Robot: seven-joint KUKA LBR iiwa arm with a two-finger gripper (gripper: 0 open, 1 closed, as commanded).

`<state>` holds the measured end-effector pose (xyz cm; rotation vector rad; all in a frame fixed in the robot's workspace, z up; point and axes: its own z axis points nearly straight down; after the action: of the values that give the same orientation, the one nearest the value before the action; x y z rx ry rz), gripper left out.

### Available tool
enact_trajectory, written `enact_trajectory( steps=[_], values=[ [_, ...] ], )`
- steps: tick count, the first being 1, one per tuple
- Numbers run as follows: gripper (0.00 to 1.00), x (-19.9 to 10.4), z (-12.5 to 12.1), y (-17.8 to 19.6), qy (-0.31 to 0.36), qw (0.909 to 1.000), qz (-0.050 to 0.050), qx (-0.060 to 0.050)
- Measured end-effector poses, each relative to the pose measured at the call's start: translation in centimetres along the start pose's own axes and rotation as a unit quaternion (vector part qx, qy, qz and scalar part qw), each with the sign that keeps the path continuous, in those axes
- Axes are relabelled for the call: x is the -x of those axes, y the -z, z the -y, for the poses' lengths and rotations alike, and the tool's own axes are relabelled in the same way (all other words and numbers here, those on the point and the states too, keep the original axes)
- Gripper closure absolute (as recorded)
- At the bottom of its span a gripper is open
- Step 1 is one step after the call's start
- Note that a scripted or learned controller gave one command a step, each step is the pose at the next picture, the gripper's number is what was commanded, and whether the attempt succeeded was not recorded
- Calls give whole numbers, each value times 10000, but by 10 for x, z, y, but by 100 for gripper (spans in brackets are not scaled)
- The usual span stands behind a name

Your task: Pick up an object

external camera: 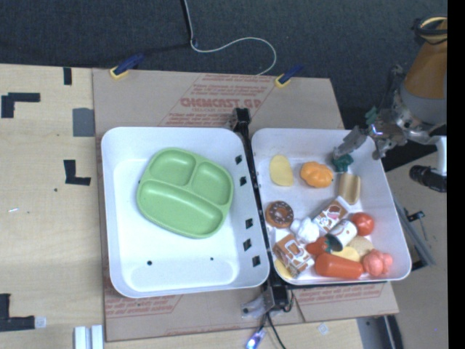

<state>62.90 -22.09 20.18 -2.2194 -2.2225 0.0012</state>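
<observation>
The right bin (378, 169) holds several toy foods: a pale yellow piece (281, 170), an orange piece (316, 174), a tan block (349, 188), a chocolate donut (279, 214), a red tomato (362, 224), a red sausage (337, 267) and a pink piece (378, 263). My gripper (344, 156) hangs over the bin's far right part, just right of the orange piece and above the tan block. Nothing shows between its fingers. The arm reaches in from the right edge.
The left bin (123, 253) holds a green divided plate (185, 191). Both bins sit on a cardboard sheet (211, 97) with clamps at its far corners. A white cable (232, 46) loops beyond it.
</observation>
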Motion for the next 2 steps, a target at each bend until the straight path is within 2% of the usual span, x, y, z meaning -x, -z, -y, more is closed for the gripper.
enact_trajectory(
  steps=[1,2],
  values=[
    [0,-90,93,94,31,10000,-16,18],
    [0,-173,146,146,46,10000,-17,22]
  ],
)
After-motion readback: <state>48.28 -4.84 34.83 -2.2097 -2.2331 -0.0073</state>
